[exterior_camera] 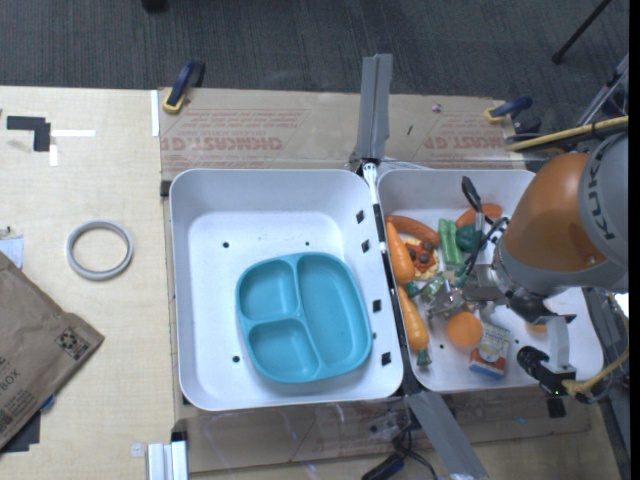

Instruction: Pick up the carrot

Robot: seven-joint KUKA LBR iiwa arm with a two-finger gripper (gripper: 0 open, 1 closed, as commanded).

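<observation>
Camera view has my gripper (pixel 457 293) low in the right bin (pixel 560 383), at the right centre of the frame, with the grey arm and its orange band crowding over it from the right edge. I cannot tell its state; the wrist hides too much and the clutter beneath blurs into it.

Just below the gripper sits a small orange ball (pixel 463 329), and to the lower right of that a little carton (pixel 489 353). To the left, along the bin's left wall, lie two carrots: an upper carrot (pixel 399 257) and a lower carrot (pixel 412 324) nearly end to end. A third orange piece (pixel 415 230) lies higher up, perhaps a pepper. Green bits (pixel 454 242) sit between them and the arm.

My judgement: I am in the approach, not yet on a carrot. The next move calls for shifting left over one carrot, turning across its length, then descending without catching the wall.

Further left, the left bin (pixel 200 268) holds a blue divided plate (pixel 300 316).
</observation>
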